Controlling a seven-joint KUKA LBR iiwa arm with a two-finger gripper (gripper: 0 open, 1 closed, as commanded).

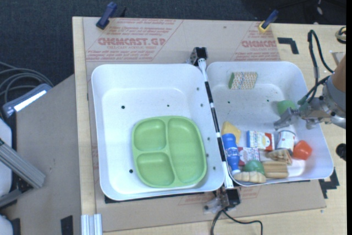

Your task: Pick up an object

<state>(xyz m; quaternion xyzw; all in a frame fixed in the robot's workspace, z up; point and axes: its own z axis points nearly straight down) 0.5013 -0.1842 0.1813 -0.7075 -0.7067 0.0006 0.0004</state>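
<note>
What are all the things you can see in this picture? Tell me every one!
White bins: 2, white, side by side on the bench; left bin, right bin.
Divided plate: 1, light green, three compartments, in the left bin.
Patterned packet: 1, green and tan, far end of the right bin.
Green lump: 1, green, right bin, beside the gripper.
Blue tube: 1, blue and white, along the right bin's left wall.
Orange piece: 1, orange, near right corner.
Small toy foods: several, mixed colours, heaped at the right bin's near end.
Clamps: 2, blue and yellow-blue, bench's far edge.
Gripper: 1, grey, over the right bin.
</note>
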